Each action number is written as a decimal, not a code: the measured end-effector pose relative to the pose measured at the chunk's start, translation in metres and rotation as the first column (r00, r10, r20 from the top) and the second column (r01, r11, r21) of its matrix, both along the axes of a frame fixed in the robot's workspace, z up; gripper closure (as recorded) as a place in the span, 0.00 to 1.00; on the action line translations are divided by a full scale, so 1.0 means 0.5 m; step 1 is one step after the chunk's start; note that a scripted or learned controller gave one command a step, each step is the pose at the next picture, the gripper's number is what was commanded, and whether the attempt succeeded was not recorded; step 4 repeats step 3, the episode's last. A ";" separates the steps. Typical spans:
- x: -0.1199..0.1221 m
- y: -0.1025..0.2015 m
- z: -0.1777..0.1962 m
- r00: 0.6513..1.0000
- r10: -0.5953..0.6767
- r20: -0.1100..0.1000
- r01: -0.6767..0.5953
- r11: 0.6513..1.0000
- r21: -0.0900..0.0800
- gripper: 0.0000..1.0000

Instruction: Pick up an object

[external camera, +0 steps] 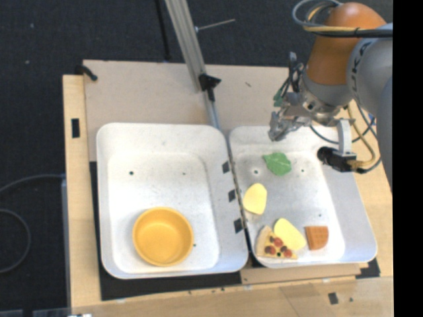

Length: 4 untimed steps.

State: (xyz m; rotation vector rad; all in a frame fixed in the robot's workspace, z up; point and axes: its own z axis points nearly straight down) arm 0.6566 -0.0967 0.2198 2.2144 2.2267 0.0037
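On the wooden surface (165, 88) the hand (277, 129), grip state unclear, hovers over the right bin (344, 197) above the green leaf-shaped toy (277, 163), nothing lifted, pick yet to come.

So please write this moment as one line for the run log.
end effector: over right bin's far edge, above green leaf-shaped piece | left white bin: round yellow bowl | nothing seen grasped

A light wooden bench (76, 197) stands on dark, speckled carpet (39, 25), with a slanted aluminium post (185, 35) rising from its far edge under even light.
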 end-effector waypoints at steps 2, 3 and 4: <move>-0.036 0.217 0.000 1.000 -0.003 -0.002 0.003 1.000 0.000 1.00; -0.048 0.302 0.019 1.000 0.001 0.000 -0.001 1.000 0.001 1.00; -0.048 0.302 0.019 1.000 0.001 0.000 -0.001 1.000 0.001 1.00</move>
